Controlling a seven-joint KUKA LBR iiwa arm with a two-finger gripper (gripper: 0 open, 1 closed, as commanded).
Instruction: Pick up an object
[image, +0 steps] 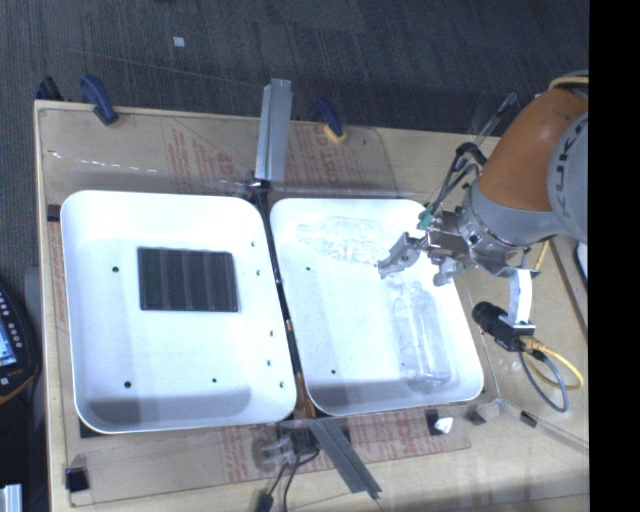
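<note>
My jaws hang above the right bin, near its upper right part, at about 1 o'clock from the bin's middle, and I cannot tell from this view whether they are apart or together; nothing is seen between them. The things I may pick are two clear plastic bottles, hard to see against the white floor: one bottle lies lengthwise just below my jaws, toward 5 o'clock, and the other bottle lies across the top of the bin, toward 9 o'clock from my jaws. The left bin holds a dark flat tray, well apart from me. I judge that the near bottle is the better target. To do it well, I should move over its middle, turn so the jaws close across its narrow width, descend slowly, because a round smooth body may roll or slip away.
</note>
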